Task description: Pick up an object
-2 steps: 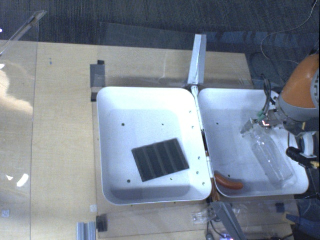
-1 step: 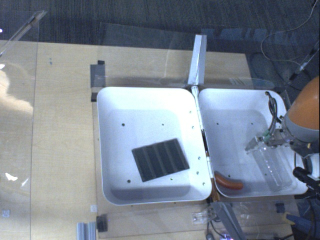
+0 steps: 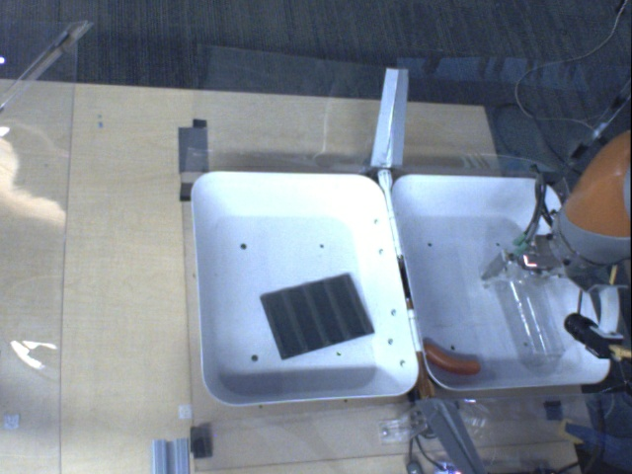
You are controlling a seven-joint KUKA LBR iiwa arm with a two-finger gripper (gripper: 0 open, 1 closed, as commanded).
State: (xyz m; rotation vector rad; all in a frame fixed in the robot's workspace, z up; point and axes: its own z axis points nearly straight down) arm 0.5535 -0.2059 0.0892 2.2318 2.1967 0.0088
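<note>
Left bin [image 3: 212, 265]: dark ribbed mat [image 3: 317, 315].
Right bin [image 3: 434, 215]: red sausage [image 3: 452, 360], clear plastic cup [image 3: 528, 314].
Jaws: cannot tell.

A single fixed camera looks down from above at a slant, far enough off to take in both white bins whole: the left bin [image 3: 212, 265] near centre, the right bin [image 3: 444, 225] toward 3 o'clock. The wooden surface [image 3: 109, 294] spreads toward 9 o'clock, dark floor runs along 12 o'clock, and the arm [image 3: 602, 200] enters at 3 o'clock
</note>
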